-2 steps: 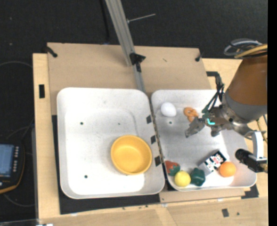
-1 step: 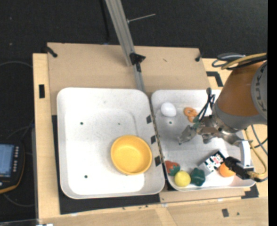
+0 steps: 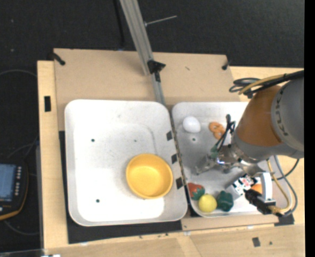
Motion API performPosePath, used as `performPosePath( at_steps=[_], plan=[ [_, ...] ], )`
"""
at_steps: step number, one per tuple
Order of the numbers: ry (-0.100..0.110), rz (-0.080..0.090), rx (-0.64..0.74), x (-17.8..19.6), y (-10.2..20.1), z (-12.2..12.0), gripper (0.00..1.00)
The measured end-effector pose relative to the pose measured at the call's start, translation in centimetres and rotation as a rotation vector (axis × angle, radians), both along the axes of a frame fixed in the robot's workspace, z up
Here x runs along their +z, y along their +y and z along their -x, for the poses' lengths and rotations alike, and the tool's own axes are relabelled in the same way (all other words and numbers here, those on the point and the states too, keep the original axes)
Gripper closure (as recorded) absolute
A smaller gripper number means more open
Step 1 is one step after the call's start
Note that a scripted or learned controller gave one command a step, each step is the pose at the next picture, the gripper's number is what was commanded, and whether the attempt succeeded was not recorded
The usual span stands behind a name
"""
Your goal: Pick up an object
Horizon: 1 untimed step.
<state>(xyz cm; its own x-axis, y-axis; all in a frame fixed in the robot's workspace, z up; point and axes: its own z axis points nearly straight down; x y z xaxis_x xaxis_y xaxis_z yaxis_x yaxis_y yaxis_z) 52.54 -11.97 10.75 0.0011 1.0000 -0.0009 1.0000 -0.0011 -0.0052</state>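
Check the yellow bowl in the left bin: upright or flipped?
Upright. The yellow bowl sits near the left bin's right wall, its open mouth facing up with rim and inner hollow visible. Nothing shows inside it.

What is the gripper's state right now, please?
Gripper: low over the right bin, mid-floor; open or shut cannot be told, and no object is visibly held.
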Motion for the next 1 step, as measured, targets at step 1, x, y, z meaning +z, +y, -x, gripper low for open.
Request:
performPosePath(
  at_steps=[1],
  plan=[
    [-0.004, 0.0, 0.0, -0.72, -0.11, 0.01, 0.0]
  ],
)
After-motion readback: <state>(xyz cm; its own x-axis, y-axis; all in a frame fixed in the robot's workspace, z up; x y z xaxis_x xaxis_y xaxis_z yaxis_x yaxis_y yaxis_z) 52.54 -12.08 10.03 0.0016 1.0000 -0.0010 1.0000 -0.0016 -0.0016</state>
